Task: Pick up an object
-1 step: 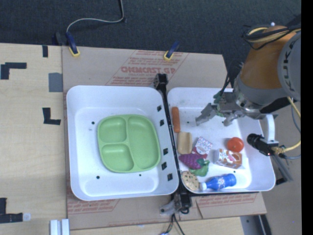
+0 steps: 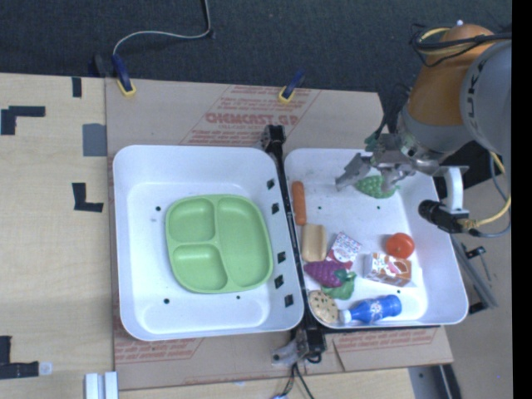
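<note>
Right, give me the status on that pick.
Nothing looks lifted yet. The gripper is low in the right bin, right at a green item near the back wall; whether it has hold of it can't be told. Everything else, like the tomato and blue bottle, lies untouched. The grasp and lift remain.

Green leafy toy vegetable (image 2: 376, 186), small and rumpled, lying on the floor of the right bin (image 2: 432, 260) near its far wall, partly covered from above. Well apart from the other items in that bin: orange carrot-like stick by the left wall, red tomato toward the right wall, blue bottle by the near wall. Whether lifted or resting, cannot tell.
</note>
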`<state>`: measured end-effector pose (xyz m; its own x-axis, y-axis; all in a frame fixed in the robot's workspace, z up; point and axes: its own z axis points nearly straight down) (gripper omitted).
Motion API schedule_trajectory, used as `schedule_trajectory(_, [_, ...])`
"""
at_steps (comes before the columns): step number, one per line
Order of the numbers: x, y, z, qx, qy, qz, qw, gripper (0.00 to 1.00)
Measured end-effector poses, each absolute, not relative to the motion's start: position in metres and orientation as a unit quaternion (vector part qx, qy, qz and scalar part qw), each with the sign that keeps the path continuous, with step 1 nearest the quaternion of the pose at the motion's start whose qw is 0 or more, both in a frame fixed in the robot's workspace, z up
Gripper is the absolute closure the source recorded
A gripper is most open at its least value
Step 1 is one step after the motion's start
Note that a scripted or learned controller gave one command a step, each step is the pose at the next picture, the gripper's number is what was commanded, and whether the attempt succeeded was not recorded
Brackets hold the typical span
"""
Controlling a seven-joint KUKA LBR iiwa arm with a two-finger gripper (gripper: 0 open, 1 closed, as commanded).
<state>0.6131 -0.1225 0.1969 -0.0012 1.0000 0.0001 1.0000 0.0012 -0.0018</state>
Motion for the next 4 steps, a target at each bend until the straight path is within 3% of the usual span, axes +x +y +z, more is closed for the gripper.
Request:
schedule_trajectory(1, [0.572, -0.194, 0.192, -0.707, -0.707, 0.0011, 0.0, 0.0])
schedule_trajectory(2, [0.645, -0.188, 0.087, -0.706, -0.708, -0.001, -0.002, 0.0])
schedule_trajectory(3, [0.67, -0.166, 0.086, -0.706, -0.708, -0.001, -0.002, 0.0])
schedule_trajectory(4, [0.669, -0.166, 0.096, -0.706, -0.708, 0.0012, 0.0, 1.0])
